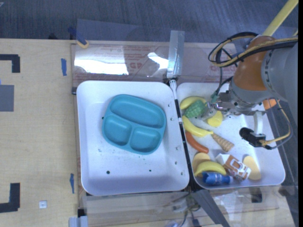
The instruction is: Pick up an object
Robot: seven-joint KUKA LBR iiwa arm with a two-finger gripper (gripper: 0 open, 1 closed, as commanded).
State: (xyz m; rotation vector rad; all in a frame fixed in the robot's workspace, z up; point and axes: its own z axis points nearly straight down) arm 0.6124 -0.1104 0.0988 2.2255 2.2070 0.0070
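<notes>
The right bin (272, 162) holds several toy foods. A green vegetable (194, 110) lies at its back left on a yellow piece (188, 101), with a long banana (199, 129) in front of them. My gripper (214, 107) is low in the bin's back part, just right of the green vegetable and directly above a small yellow lump (214, 121). Nearer the front lie an orange carrot (196, 142), a cone (223, 142), a second banana (209, 167), a blue bottle (215, 178) and an orange-and-white carton (236, 167).
The left bin (90, 164) carries a blue divided plate (134, 123). The arm's orange band (248, 74) and cables hang over the right bin's back right. A black cable fitting (251, 136) dangles above that bin's right side. A tan piece (252, 168) lies at front right.
</notes>
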